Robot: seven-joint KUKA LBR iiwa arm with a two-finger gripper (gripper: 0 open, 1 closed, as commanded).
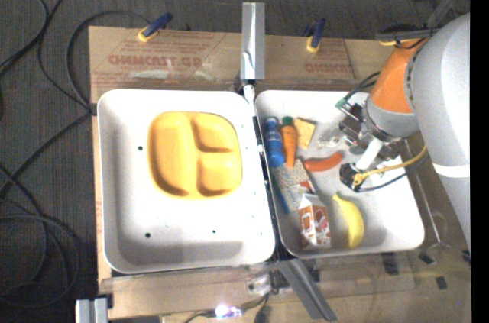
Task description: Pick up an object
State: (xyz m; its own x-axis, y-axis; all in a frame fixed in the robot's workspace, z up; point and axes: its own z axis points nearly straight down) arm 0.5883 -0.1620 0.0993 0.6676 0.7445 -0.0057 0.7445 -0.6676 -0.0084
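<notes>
The right bin [397,222] holds several small items. A blue tube [272,143] and an orange carrot [289,146] lie side by side near its left wall. Beside them sit a pale yellow wedge [306,132] and a red pepper [324,161]. A small carton [313,221] and a yellow banana [350,221] rest at the front. My gripper [353,132] hangs over the bin's middle right, just right of the red pepper, and nothing shows between its tips.
The left bin [122,207] carries a yellow divided tray [195,153]. A speckled packet [294,178] lies under the carrot. A yellow cable and a black fitting [353,176] dangle below the wrist. Clamps and a metal post stand along the back edge.
</notes>
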